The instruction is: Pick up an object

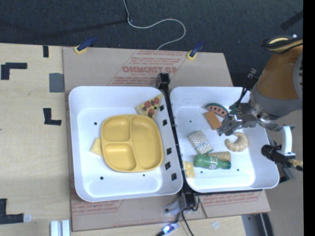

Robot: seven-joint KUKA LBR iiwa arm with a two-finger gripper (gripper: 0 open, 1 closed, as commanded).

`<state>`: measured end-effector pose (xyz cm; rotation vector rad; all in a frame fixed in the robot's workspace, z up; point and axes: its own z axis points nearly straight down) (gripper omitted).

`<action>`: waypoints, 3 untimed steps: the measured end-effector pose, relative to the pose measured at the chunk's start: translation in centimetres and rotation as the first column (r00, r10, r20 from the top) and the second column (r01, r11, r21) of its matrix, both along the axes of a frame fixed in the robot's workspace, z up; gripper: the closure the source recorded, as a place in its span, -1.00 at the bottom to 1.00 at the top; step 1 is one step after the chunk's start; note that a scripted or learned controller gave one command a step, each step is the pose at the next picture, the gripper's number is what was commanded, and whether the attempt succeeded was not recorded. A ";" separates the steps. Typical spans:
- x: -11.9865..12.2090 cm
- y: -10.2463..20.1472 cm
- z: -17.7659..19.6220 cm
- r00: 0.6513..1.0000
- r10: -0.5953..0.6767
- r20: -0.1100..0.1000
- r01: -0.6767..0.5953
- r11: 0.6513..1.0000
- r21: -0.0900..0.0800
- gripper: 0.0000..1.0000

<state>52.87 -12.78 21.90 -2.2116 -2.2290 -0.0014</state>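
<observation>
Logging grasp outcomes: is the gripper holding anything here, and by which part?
Cannot be told. The gripper is low in the right bin, between the watermelon slice and the croissant; nothing visibly sits between its fingers.

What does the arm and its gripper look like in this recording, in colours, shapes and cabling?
The arm is bulky and rounded, with an orange band above a grey wrist section. The gripper is small, dark metal, with thin dark cables running up from it to the wrist. A white bracket with black fittings sits below the wrist.

Wooden bench (29, 146), dark carpet (59, 9).
</observation>
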 end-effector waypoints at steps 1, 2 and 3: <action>0.1 5.0 1.1 1.000 -0.001 -0.001 0.001 1.000 0.000 1.00; -0.1 11.1 -0.2 1.000 -0.001 -0.002 0.001 1.000 -0.001 1.00; 0.4 11.7 1.5 1.000 -0.005 0.000 0.005 1.000 -0.001 1.00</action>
